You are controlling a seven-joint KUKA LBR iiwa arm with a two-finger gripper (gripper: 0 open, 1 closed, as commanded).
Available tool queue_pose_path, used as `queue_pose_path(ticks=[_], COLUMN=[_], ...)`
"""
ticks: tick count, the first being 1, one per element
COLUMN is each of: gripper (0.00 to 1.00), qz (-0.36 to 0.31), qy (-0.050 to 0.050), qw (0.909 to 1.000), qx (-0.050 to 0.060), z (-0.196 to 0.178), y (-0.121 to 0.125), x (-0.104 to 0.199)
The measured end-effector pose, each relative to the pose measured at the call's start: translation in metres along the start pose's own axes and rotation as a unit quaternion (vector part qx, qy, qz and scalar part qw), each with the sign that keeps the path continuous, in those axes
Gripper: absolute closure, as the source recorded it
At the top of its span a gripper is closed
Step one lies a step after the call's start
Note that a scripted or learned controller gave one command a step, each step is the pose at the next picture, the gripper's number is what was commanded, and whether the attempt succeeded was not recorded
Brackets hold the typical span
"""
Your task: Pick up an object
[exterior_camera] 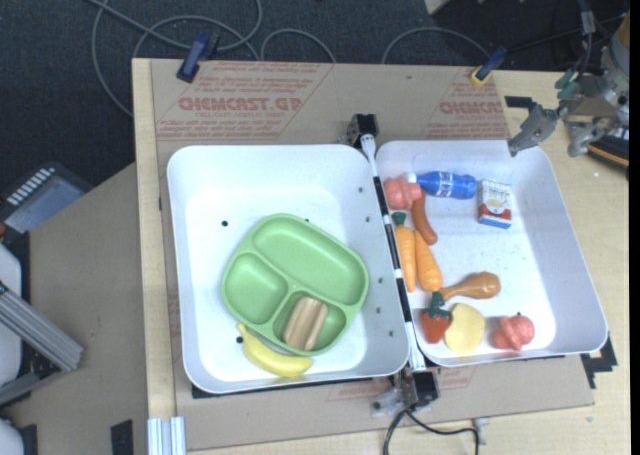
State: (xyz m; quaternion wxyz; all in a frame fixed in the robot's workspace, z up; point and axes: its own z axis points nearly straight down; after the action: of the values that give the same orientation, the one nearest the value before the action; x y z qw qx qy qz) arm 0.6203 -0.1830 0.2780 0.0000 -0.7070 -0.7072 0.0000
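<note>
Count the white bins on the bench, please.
2. The left bin holds a green divided plate with a banana against the plate's near edge. The right bin holds the smaller toy foods. None looks hidden.

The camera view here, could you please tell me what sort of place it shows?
Probably a robotics lab bench: two white bins of toy food such as a banana, a clamped board, loose cables on dark carpet.

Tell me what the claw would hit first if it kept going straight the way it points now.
Probably the far right corner of the right white bin. The claw hangs at that bin's rim, pointing down and left. The small white and orange carton lies further along, but depth is unclear from this slanted view.
</note>
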Motion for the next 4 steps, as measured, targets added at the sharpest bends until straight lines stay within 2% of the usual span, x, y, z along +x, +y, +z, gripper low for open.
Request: queue_pose_path(ticks=[1,2,3,4], gripper=[0.0,0.0,1.0,0.0], qz=[0.0,0.001,0.001,0.001], qy=[0.001,0.0,0.0,0.0], qw=[1.0,1.0,1.0,1.0], qx=[0.002,0.001,-0.001,-0.001], z=[0.105,0.189,0.178,0.179], y=[-0.091,-0.117,-0.116,-0.116], x=[0.062,0.048,0.048,0.048])
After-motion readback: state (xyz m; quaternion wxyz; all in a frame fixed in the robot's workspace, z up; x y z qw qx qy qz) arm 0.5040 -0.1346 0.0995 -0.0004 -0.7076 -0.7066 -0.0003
